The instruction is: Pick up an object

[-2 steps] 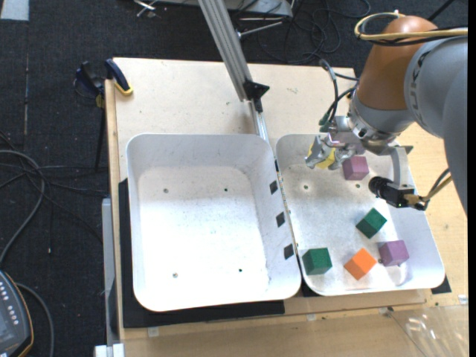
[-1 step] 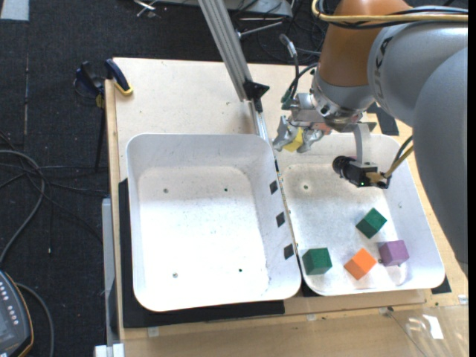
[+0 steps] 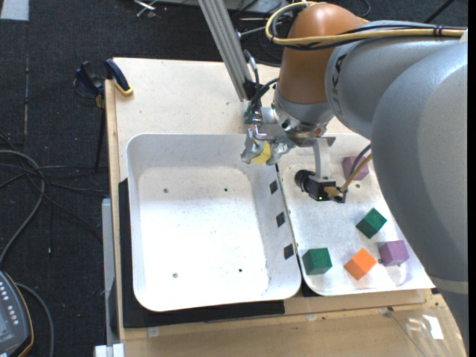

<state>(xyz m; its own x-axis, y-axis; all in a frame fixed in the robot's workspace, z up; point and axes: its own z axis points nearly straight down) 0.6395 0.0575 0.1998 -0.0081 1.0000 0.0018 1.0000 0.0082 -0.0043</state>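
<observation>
My gripper [image 3: 262, 152] hangs over the far end of the divide between the two white bins. A small yellow object [image 3: 262, 153] shows between its metal fingers [image 3: 249, 153], and the gripper is shut on it. The object is partly hidden by the fingers, so its shape is unclear. In the right bin [image 3: 338, 285] lie two green blocks [image 3: 371, 222] [image 3: 317, 260], an orange block [image 3: 361, 263] and a purple block [image 3: 393, 252]. Another purple block [image 3: 355, 167] sits farther back, half behind the arm.
The left bin [image 3: 149, 143] lies left of the gripper, with only dark specks on its floor. The grey arm covers the right bin's far right part. A slanted metal rail [image 3: 223, 36] stands behind the gripper. A blue and yellow clamp [image 3: 111, 76] sits at the bench's far left corner.
</observation>
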